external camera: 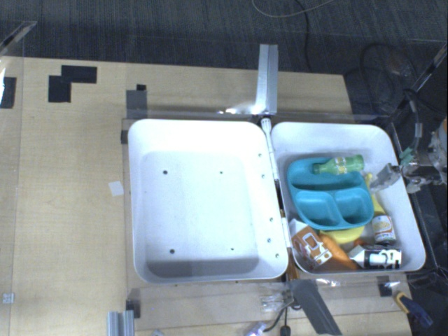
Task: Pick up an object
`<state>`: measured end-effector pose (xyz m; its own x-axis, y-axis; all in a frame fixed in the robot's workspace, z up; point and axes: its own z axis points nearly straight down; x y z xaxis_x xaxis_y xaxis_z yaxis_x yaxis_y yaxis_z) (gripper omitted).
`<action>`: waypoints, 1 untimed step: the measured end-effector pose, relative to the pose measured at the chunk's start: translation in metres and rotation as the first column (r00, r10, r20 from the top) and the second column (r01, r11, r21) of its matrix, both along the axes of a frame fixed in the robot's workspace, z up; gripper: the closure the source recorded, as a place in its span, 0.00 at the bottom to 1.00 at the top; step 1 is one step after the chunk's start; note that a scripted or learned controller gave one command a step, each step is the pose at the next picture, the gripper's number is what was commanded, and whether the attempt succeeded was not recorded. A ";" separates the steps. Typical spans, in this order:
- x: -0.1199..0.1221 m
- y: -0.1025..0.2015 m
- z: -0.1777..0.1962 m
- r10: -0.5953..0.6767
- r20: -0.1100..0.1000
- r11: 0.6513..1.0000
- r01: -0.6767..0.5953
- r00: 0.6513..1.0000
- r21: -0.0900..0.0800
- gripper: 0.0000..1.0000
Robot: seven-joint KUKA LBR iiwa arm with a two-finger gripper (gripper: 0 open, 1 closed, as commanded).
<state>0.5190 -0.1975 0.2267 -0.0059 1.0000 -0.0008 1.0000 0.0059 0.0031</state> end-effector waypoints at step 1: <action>-0.031 -0.008 -0.039 0.079 0.001 0.997 -0.079 0.997 -0.001 0.00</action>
<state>0.4883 -0.2058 0.1873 -0.0852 0.9964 -0.0017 0.9964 0.0852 0.0044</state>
